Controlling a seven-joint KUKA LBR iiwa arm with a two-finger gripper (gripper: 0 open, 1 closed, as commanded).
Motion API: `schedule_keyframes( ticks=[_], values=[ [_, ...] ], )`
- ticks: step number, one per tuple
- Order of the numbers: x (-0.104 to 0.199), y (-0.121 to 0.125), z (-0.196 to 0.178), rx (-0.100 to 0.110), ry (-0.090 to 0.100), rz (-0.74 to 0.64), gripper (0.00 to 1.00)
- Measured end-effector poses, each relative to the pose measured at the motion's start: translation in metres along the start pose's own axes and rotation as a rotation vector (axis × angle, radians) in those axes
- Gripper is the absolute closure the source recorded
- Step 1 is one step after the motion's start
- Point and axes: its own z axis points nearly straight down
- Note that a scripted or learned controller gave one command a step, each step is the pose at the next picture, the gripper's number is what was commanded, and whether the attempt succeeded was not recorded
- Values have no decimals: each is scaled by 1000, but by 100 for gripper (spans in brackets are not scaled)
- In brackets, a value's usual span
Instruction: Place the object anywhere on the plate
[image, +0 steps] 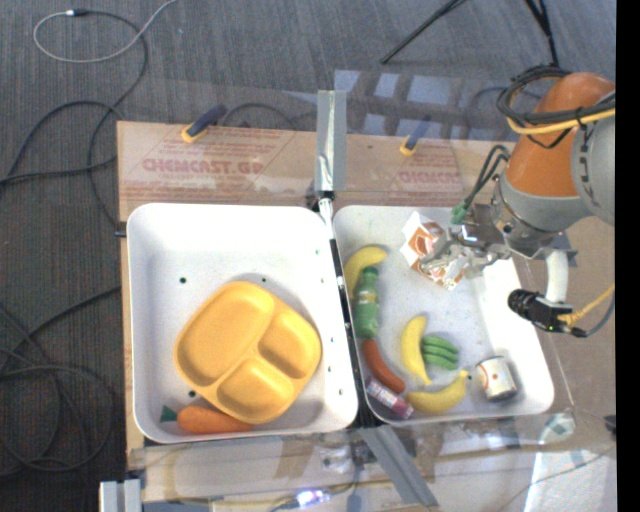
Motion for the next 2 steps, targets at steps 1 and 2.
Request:
schedule_keyframes(
  ticks=[1,2],
  values=[
    [0,0,0,-1,0,0,0],
    [8,-26,13,-1,4,-170,0]
  ],
)
